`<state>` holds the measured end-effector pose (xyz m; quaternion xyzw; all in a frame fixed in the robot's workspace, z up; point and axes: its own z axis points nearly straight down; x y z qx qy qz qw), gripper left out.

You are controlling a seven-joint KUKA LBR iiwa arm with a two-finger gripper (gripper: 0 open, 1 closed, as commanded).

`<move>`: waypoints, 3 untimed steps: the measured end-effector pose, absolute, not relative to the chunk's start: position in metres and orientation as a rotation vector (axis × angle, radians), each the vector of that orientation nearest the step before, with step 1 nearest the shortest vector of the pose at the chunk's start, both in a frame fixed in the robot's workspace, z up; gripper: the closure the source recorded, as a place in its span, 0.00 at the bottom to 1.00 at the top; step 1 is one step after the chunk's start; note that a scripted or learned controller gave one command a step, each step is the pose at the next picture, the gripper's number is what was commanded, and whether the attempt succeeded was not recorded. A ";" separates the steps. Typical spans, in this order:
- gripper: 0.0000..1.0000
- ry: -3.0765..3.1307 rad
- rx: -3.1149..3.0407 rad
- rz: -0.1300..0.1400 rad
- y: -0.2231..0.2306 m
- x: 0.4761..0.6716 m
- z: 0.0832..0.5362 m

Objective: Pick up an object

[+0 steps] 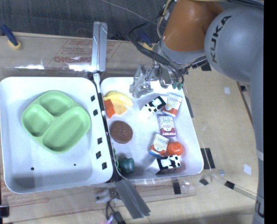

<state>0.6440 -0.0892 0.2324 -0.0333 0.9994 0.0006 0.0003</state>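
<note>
Gripper hangs over right bin's far rim, nothing between its fingers; their spread: cannot tell. Nearest target: yellow banana toy, just left of gripper. Probably light, rigid, smooth plastic; grip across its narrow middle.
</note>
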 end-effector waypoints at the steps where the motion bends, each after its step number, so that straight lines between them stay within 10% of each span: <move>1: 1.00 3.133 -0.244 0.002 -0.037 0.657 0.200; 2: 1.00 3.078 -0.614 0.001 0.040 0.657 0.201; 3: 1.00 2.801 -1.420 -0.001 -0.008 0.657 0.193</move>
